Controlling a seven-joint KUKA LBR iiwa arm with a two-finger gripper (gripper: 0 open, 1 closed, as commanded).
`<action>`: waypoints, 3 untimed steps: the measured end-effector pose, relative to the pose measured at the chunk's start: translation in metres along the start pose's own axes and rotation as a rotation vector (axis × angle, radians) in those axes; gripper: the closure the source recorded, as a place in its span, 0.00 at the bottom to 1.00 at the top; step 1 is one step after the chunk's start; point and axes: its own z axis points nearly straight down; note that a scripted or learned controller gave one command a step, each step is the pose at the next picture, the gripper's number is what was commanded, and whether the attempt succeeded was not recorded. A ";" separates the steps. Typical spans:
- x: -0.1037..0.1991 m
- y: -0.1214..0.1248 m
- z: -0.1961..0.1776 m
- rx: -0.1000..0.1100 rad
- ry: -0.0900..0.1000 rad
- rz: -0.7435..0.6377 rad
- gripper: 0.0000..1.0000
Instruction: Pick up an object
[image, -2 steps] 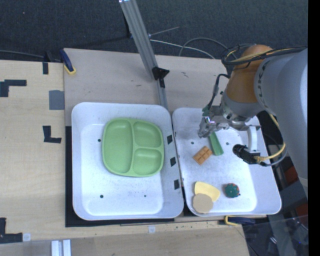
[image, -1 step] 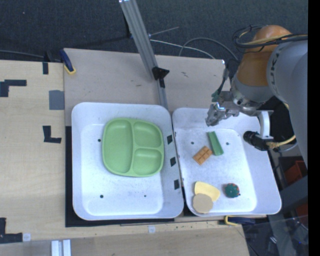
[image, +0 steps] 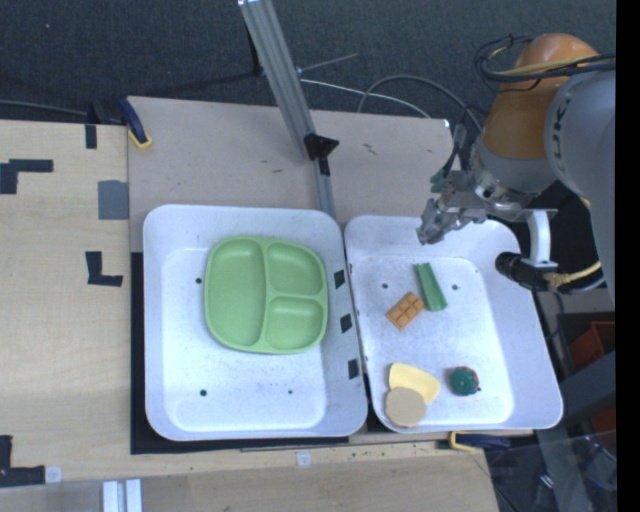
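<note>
Table (image: 230, 150): two white bins carried side by side.
Left bin (image: 170, 330): green divided plate (image: 266, 295) laid flat.
Right bin (image: 520, 340): pick candidates scattered apart for access — green stick (image: 431, 286), waffle piece (image: 405, 311), yellow slice (image: 416, 379), tan disc (image: 405, 406), green-red ball (image: 462, 380).
Hand (image: 432, 228): poised at far rim, nothing seen held; finger spread cannot be told.

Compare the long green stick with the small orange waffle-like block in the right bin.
The long green stick is narrow and elongated; the small orange waffle-like block is short and squarish. The stick is plain green, while the block is orange with a grid pattern. The stick lies nearer the gripper; the block sits beside its lower end. Both lie flat on the floor of the right white bin, unheld.
</note>
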 end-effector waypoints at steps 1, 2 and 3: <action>0.058 -0.009 -0.008 0.003 0.002 -0.005 1.00; 0.107 -0.032 0.001 0.006 0.001 -0.004 1.00; 0.158 -0.049 0.011 0.006 0.000 -0.005 1.00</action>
